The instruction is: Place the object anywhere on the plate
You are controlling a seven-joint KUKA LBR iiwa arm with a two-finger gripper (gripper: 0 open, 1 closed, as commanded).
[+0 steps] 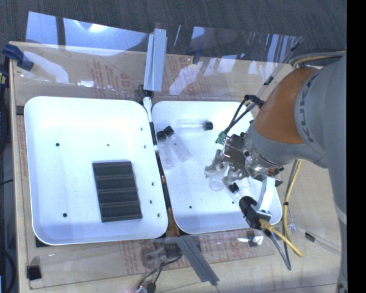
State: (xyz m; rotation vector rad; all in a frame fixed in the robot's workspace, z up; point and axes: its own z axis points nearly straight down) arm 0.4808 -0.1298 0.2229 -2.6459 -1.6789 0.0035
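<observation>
Meanwhile the gripper [222, 174] hangs low in the right bin [195, 221] over small clear objects [182, 140], its grasp impossible to judge, while the dark ridged plate [116, 190] in the left bin [55, 121] bears nothing, so placing remains undone.

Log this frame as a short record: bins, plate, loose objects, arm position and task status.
left bin: shallow white bin holding a dark ribbed rectangular plate
right bin: shallow white bin with two clear plastic vials with black caps, one near the far wall, one by the divider
arm: grey arm with orange band, gripper low over the right bin
gripper contents: a clear item seems to lie under it; hold cannot be confirmed
task status: nothing on the plate yet
</observation>
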